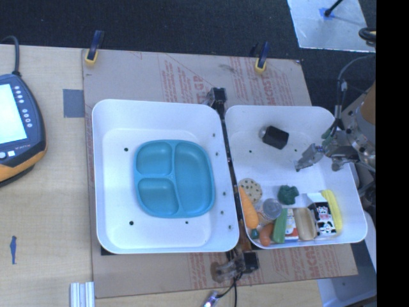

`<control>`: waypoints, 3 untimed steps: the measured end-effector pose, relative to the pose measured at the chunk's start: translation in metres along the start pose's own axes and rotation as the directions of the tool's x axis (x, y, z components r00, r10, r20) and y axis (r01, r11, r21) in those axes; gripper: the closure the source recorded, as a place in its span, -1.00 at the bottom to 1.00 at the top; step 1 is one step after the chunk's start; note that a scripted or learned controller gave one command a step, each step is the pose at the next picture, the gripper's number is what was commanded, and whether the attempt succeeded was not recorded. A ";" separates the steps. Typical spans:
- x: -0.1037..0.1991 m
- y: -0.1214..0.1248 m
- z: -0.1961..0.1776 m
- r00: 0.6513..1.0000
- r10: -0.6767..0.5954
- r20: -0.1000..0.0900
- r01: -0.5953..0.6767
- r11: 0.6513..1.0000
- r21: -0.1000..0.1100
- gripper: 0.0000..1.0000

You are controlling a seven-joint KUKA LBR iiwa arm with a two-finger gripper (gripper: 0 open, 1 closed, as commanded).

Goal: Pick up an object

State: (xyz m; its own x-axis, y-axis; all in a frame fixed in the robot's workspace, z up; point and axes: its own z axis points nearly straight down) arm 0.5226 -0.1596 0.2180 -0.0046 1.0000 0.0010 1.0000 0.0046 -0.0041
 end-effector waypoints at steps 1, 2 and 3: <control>0.017 0.071 0.117 1.000 -0.002 0.002 0.002 1.000 0.002 -1.00; -0.012 -0.017 0.127 1.000 -0.001 0.001 0.001 1.000 0.001 -1.00; -0.053 0.058 0.099 1.000 0.000 0.001 0.000 1.000 -0.002 -1.00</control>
State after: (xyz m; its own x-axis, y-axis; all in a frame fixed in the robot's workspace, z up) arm 0.5805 -0.2118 0.1185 -0.0044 1.0000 -0.0004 1.0000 0.0044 -0.0016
